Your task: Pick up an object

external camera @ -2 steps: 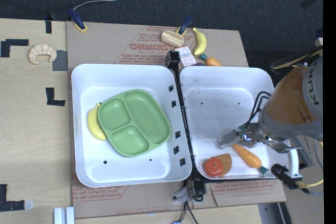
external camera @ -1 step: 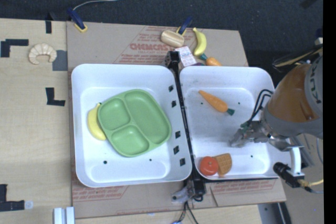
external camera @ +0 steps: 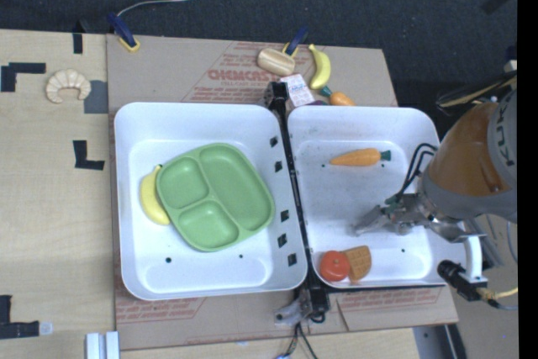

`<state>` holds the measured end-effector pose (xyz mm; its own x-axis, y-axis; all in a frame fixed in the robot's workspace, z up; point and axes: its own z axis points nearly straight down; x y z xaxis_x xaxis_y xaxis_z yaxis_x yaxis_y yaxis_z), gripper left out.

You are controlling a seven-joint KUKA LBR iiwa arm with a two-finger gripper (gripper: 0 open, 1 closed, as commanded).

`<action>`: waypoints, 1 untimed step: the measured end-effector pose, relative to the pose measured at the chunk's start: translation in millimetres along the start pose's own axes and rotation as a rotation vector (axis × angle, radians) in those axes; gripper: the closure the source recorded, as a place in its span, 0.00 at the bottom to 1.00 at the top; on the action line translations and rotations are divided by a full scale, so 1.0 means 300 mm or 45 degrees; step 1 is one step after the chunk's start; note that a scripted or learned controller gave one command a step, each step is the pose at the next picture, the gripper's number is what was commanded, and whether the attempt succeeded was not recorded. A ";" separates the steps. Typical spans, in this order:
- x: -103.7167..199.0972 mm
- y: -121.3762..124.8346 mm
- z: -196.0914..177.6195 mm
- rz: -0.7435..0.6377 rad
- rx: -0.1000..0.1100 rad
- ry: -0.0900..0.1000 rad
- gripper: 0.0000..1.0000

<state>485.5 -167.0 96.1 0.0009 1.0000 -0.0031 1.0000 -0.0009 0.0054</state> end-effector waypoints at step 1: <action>0.231 0.113 -0.125 -0.005 0.008 0.006 0.00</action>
